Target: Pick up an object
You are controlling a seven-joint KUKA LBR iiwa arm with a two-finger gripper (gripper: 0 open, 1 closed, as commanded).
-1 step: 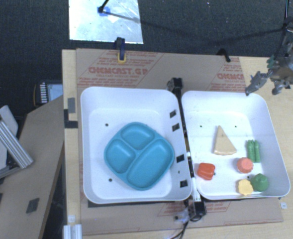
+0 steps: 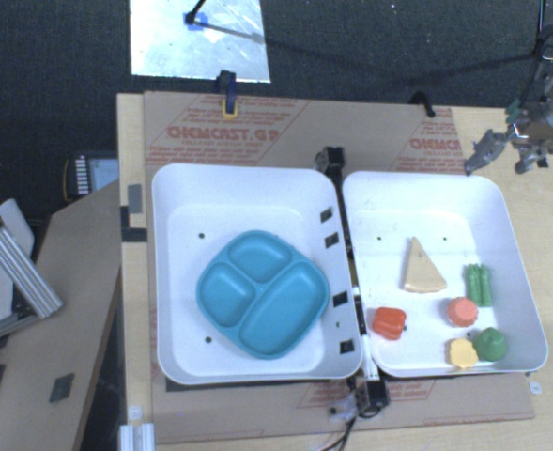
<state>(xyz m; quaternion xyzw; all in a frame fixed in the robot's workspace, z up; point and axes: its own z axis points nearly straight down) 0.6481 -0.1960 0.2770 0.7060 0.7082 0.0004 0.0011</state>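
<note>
Dark carpet surrounds a tan wooden bench (image 2: 88,252) topped with a printed brown cardboard sheet (image 2: 257,125), and on that sheet two shallow white bins sit side by side, touching along a clipped seam. From where I stand, the left white bin (image 2: 177,195) carries a turquoise plastic divided plate (image 2: 262,294), turned at an angle, with three compartments. The right white bin (image 2: 501,214) has a beige wedge-shaped toy slice (image 2: 422,267) near its middle. A green ridged toy vegetable (image 2: 478,285) lies by the right wall. Just below it sit a pink round toy (image 2: 461,311), a yellow lumpy toy (image 2: 462,352) and a dark green rounded toy (image 2: 490,345); the last two touch. An orange-red toy pepper (image 2: 389,322) rests near the seam. What foods the small ones are, I cannot make out.

The grey metal gripper (image 2: 509,154) hangs beyond the right bin's far right corner, above the cardboard, its arm cut off by the frame edge. Its two fingers stand spread apart, with nothing between them.
</note>
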